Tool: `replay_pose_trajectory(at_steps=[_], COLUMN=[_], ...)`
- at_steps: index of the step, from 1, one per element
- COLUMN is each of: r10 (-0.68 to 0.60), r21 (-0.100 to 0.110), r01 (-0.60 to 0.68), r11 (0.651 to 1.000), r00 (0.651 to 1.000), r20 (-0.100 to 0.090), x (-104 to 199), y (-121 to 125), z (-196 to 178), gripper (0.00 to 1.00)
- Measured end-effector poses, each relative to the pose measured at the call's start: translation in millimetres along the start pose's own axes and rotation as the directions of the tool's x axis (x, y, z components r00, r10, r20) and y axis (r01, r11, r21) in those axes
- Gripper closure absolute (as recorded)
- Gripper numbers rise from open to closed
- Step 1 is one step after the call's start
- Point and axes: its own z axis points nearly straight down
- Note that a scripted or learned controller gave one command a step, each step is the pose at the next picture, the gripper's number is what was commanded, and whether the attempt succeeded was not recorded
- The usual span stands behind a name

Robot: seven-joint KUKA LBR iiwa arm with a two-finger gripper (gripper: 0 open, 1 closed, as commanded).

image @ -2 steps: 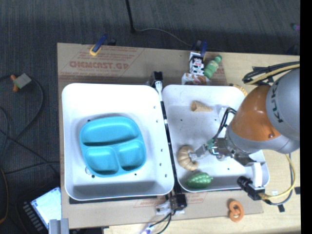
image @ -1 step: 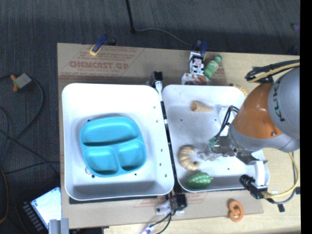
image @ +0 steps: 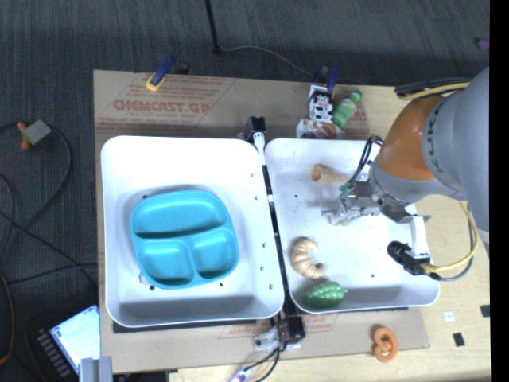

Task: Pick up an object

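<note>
My gripper (image: 343,211) hangs low over the middle of the right bin (image: 374,289), above bare white floor, and nothing shows in it. A tan cone (image: 326,173) lies just up and left of it, near the bin's back wall. A beige croissant (image: 306,258) rests towards the front left of the same bin, with a green bumpy toy (image: 324,294) right in front of it at the front wall. The left bin (image: 119,173) holds a blue divided plate (image: 184,237).
Behind the right bin, on the cardboard, stand a small printed box (image: 320,108) and a green toy (image: 346,110). An orange pretzel-shaped piece (image: 385,342) lies in front of the bins. The arm's orange band (image: 406,146) covers the right bin's back right corner.
</note>
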Motion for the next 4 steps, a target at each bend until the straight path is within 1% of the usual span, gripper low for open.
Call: replay_pose_trajectory(at_steps=[1,2,3,4], r10=[-0.001,-0.001,-0.001,-0.001], r21=[0.006,0.006,0.008,0.008], r01=[0.001,0.001,0.001,0.001], r11=[1.0,1.0,1.0,1.0], r00=[1.0,1.0,1.0,1.0], r20=[0.001,0.0,0.0,0.0], x=[-42.8,-3.1,-3.5,30.2], y=[72.3,86.7,86.2,71.1], z=[-24.0,-86.5,-86.0,-2.8], gripper=[1.0,1.0,0.0,0.0])
